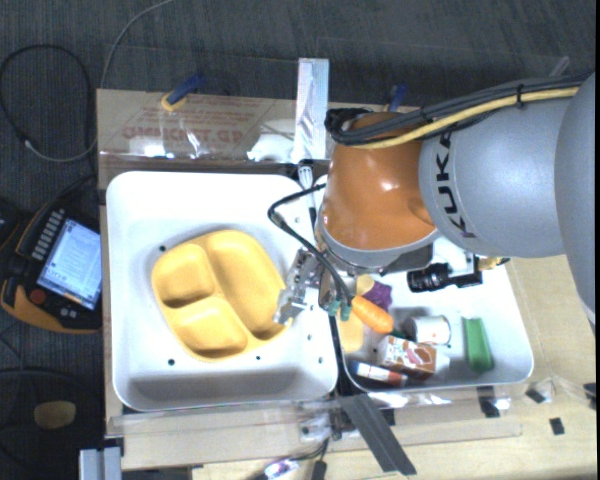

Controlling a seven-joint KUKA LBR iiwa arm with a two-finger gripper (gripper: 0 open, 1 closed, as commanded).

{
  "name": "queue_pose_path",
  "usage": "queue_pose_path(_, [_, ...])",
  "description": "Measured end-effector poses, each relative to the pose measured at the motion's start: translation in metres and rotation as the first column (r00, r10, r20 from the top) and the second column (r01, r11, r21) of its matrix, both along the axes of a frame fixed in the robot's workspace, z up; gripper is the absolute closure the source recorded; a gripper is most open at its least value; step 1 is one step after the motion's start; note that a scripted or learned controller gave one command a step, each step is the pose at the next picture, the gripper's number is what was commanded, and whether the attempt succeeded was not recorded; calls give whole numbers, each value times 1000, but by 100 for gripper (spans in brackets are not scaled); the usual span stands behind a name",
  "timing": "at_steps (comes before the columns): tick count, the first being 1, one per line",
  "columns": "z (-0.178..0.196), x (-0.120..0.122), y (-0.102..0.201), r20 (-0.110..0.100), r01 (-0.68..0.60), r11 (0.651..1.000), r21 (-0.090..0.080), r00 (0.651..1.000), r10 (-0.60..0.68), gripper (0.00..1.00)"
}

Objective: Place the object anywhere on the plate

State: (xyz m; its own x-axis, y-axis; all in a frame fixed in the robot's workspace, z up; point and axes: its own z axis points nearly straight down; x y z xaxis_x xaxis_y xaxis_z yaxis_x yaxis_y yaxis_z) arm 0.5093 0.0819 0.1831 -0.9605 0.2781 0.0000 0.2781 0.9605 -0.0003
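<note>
Camera view: the jaws [298,293], state unclear, hover at the yellow plate's [215,288] edge; carrot [370,315], box [408,356] and green block [476,339] crowd the right bin [515,353].

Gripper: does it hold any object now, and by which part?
It cannot be told. The gripper hangs at the yellow plate's right rim, and nothing clearly shows between its fingers.

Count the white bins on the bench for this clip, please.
2. The left bin holds the yellow plate. The right bin holds small items and is partly hidden under the arm.
</note>
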Motion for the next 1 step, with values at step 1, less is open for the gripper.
queue_pose_path(1, [0, 37, -92, 1, -264, 965, -1, 965, 264, 100])
